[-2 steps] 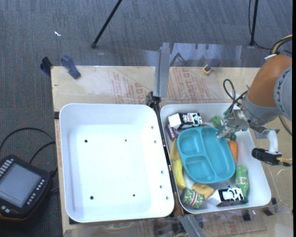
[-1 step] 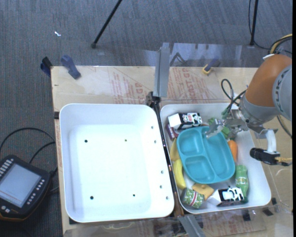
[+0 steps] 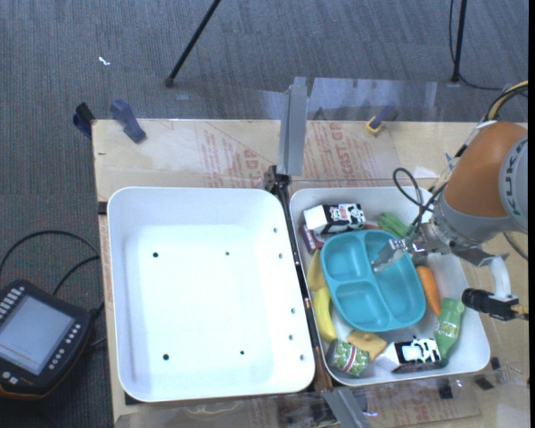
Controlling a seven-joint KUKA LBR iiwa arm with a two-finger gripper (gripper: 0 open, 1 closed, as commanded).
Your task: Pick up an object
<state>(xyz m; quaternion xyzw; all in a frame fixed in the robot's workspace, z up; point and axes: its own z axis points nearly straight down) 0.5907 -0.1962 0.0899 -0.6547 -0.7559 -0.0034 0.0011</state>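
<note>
The pincer (image 3: pixel 394 255) sits low over the blue divided tray (image 3: pixel 366 297), its fingers too small and blurred to tell apart. Behind it, the arm (image 3: pixel 481 185) is cut off by the picture's right edge. Left of the pincer, the tray's rim hides part of a banana (image 3: pixel 323 315). Below the pincer, the print on the black-and-white carton (image 3: pixel 417 352) is too small to read.

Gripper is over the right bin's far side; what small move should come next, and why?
Probably a short descent. The gripper sits at the blue divided tray's upper right rim with nothing seen between its fingers, so lowering onto that rim looks like the nearest pick.
</note>
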